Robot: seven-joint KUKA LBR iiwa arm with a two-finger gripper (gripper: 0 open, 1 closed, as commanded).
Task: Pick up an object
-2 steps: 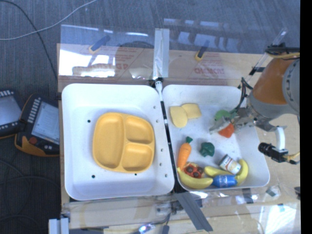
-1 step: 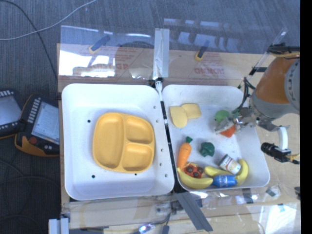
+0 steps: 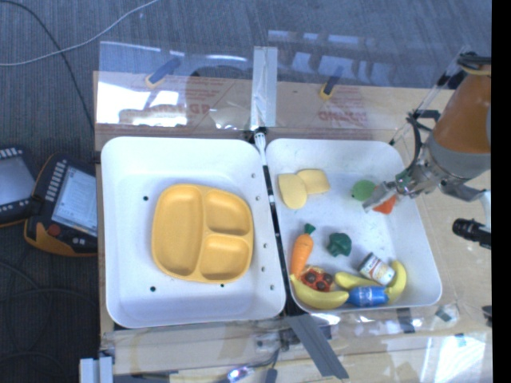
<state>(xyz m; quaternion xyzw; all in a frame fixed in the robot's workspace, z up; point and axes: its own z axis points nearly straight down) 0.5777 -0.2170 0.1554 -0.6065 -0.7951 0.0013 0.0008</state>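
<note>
Gripper (image 3: pixel 397 190) hangs low by the right bin's (image 3: pixel 415 238) far right edge, over an orange piece (image 3: pixel 386 206), for a grab; finger state unreadable.

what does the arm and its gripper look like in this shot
The arm is a thick rounded body with a broad orange band above a grey wrist section. Thin dark cables loop along its left side. The gripper is small and metallic grey, with slim fingers and a cluttered, partly dark mount behind them.
</note>
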